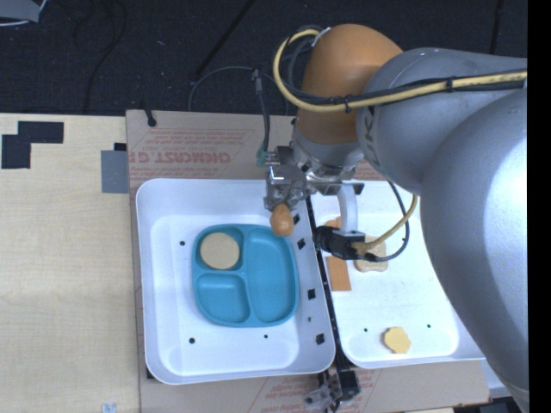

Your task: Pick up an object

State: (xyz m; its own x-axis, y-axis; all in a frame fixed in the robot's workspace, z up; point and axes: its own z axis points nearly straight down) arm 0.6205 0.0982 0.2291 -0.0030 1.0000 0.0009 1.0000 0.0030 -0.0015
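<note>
My gripper [282, 206] hangs over the far right corner of the left bin [164, 317], under the orange band of the arm. A small brown oval object [281, 222] sits at its fingertips, pinched between the fingers, just above the far right rim of the blue tray [267, 282]. That tray has three compartments and lies in the left bin. A tan round disc [219, 250] rests in its far left compartment.
The right bin [430, 334] holds a flat orange-brown strip [339, 275], a pale piece [373, 265] and a yellow chunk [397, 340]. A black fitting with a cable [341, 242] hangs by the divider between the bins. The big grey arm covers the right side.
</note>
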